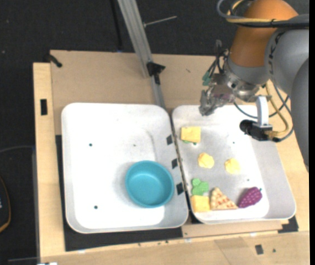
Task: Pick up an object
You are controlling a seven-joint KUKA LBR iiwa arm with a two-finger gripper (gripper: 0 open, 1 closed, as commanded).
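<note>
We see the pincer poised over the far edge of the right bin, and we cannot tell how it is set. Nothing is lifted yet, so we judge this the approach step. The nearest candidate, a yellow block, lies just in front of it, near the bin's far left corner. 2 smaller yellow pieces sit mid-bin. The left bin holds a blue bowl. Next, we expect a short drop onto the block.
</note>
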